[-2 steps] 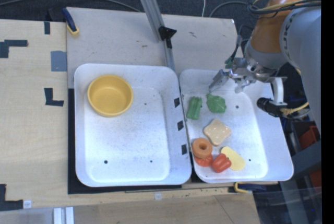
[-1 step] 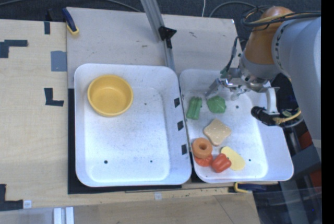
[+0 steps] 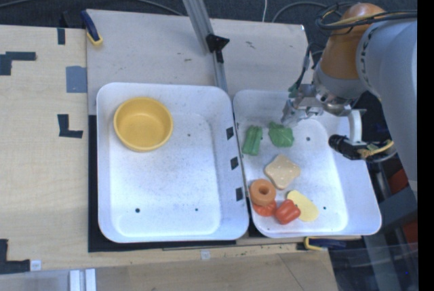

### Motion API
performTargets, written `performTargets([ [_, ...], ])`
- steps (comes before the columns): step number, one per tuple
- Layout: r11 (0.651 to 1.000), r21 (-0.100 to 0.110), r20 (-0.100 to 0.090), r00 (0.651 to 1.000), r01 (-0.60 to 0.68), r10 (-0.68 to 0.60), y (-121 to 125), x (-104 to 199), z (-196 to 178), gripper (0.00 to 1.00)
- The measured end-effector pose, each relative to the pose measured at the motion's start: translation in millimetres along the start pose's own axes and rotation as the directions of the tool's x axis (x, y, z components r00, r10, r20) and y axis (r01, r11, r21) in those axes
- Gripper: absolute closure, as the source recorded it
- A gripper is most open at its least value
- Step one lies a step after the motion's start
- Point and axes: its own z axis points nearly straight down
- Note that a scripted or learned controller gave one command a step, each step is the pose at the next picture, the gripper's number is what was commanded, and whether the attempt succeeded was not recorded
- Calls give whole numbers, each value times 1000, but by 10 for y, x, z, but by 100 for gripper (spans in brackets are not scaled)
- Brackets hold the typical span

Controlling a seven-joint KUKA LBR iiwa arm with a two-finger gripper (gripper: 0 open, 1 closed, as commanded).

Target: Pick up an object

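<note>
Hovering my jaws (image 3: 293, 113) just above the green lump (image 3: 281, 136) in the right bin (image 3: 352, 205), I couldn't tell their width; nothing was lifted yet.

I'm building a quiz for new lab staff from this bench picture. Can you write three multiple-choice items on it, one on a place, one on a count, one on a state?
1. Where does the yellow bowl sit?
A. far left corner of the left bin
B. right bin
C. on the bench

2. How many green pieces lie in the right bin?
A. none
B. two
C. five

3. How does the bowl stand?
A. upside down
B. on its side
C. upright, mouth up

Key: 1 A, it sits inside the left bin's rim; 2 B, two green pieces lie near the gripper; 3 C, its hollow inside shows.
</note>
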Motion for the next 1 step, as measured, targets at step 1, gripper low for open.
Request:
performTargets([
  [1, 1000, -7, 1, 1000, -2, 2, 60, -42, -608, 100],
])
